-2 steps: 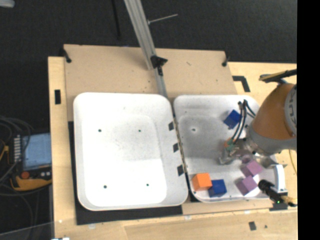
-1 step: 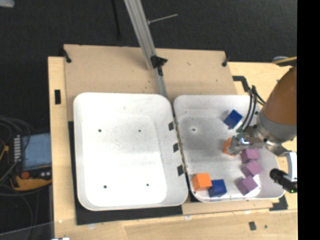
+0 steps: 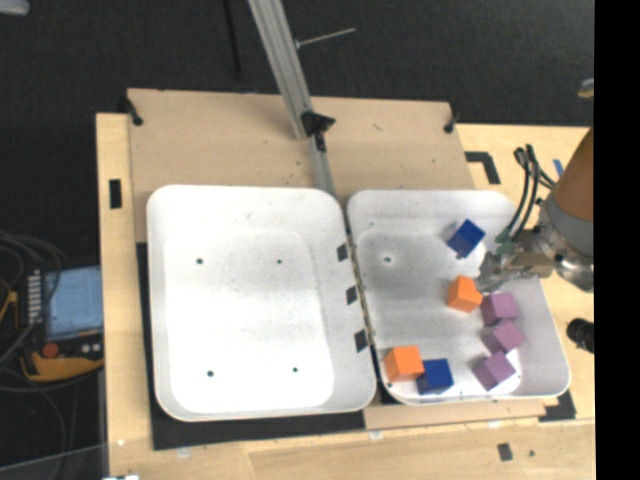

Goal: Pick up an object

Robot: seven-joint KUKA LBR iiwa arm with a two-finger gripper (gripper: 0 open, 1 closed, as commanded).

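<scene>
Gripper point(image 3: 497, 271) low in right bin point(image 3: 400, 218), beside orange cube point(image 3: 463, 294). Finger state: cannot tell. Purple cubes point(image 3: 499, 308) just beyond the cube.

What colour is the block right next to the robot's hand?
Orange, seen best in the camera view.

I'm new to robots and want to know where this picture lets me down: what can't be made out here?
- Gripper: small and blurred beside the orange block; contact can't be judged.
- Arm: cut off at the camera view's right side.
- Three purple blocks: packed close together; touching or apart is unclear.
- Lower blue block and its orange neighbour: which overlaps which is unclear.
</scene>
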